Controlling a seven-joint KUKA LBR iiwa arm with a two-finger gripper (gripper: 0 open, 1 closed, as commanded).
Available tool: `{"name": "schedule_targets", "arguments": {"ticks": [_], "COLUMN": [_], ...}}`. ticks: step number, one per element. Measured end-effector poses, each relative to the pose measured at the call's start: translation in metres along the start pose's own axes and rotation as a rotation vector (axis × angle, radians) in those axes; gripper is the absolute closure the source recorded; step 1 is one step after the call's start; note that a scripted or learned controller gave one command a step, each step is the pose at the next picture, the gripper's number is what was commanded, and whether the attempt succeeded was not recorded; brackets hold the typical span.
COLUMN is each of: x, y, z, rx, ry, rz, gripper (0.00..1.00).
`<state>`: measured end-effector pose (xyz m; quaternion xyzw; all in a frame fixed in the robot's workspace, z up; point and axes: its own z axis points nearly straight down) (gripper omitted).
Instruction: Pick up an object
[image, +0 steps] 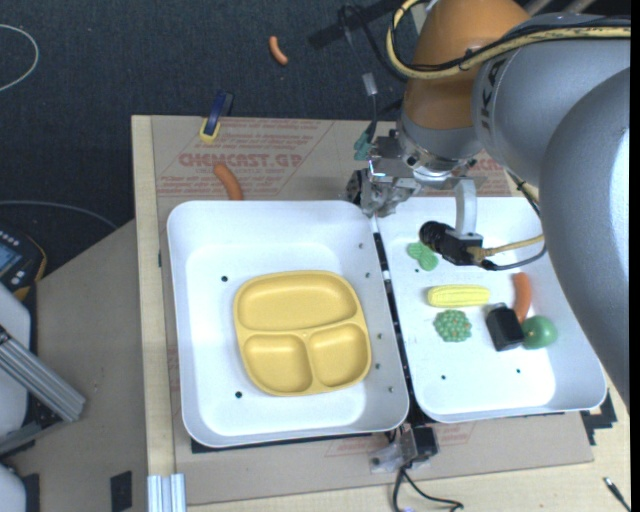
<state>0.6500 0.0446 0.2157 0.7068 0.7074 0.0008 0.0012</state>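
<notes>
My gripper (377, 196) hangs over the far rim where the two white bins meet, above the back left corner of the right bin (560, 385). That bin holds a small green piece (424, 258), a yellow corn cob (458, 296), a green knobbly ball (452, 326), a black block (504, 328), an orange carrot (521, 291) and a green ball (541, 332). All of them lie on the bin floor, to the right of and nearer than the gripper. Nothing shows between the gripper and these objects.
A yellow divided plate (300, 330) lies in the left bin (190, 260). On the cardboard behind the bins lie an orange sausage (229, 181) and a blue and yellow item (214, 118). The grey arm covers the upper right.
</notes>
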Motion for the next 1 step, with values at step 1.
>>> {"name": "schedule_targets", "arguments": {"ticks": [1], "x": [0.0068], "y": [-0.0076], "z": [-0.0102], "rx": [0.002], "ry": [0.001], "rz": [0.0], "gripper": [1.0]}}
